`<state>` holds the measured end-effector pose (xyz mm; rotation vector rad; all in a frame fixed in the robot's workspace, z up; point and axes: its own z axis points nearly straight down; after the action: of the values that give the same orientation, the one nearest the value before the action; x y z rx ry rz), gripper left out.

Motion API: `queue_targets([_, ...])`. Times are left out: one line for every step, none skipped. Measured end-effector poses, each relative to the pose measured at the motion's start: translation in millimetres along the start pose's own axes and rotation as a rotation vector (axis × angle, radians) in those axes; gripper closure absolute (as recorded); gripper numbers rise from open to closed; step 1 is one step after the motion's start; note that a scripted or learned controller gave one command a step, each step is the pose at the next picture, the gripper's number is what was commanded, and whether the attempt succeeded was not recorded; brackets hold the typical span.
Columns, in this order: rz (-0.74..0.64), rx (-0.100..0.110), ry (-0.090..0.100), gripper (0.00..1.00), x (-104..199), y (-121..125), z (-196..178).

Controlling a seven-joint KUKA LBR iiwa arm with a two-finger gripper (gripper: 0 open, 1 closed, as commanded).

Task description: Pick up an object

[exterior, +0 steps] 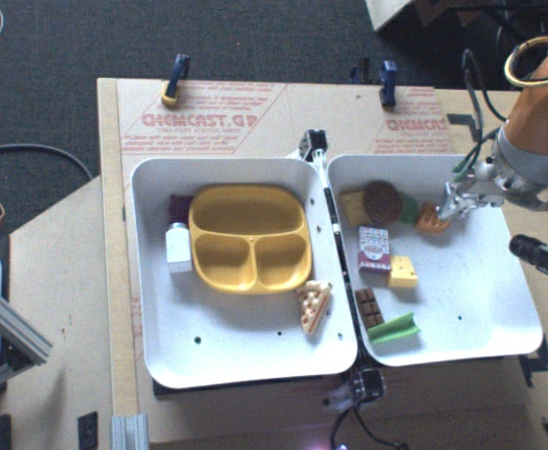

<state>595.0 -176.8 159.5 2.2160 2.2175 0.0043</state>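
Observation:
The right bin (485, 307) holds several small items. Along its far side lie a tan square (351, 206), a round brown cookie (382, 198), a green piece (409, 209) and a small orange object (432, 220). Nearer the front are a pink box (374, 248), a yellow cheese wedge (403, 272), a chocolate bar (369, 307) and a green strip (393, 329). My gripper (449, 204) hangs low at the far right of this bin, its tip right at the orange object's right edge. The tip is too small and dark to read.
The left bin (152, 279) carries a yellow divided plate (251, 237), a white bottle (178, 247), a purple item (180, 204) and a pastry slice (314, 305). A ridge (335, 242) separates the bins. Bare white floor lies in the right bin's right half.

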Motion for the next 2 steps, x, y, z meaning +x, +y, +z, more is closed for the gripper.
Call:
queue_targets([0.0, -0.001, -0.001, 1.0, -10, 6, -52])
queue_targets([0.0, 0.001, 0.0, 1.0, -10, 7, -67])
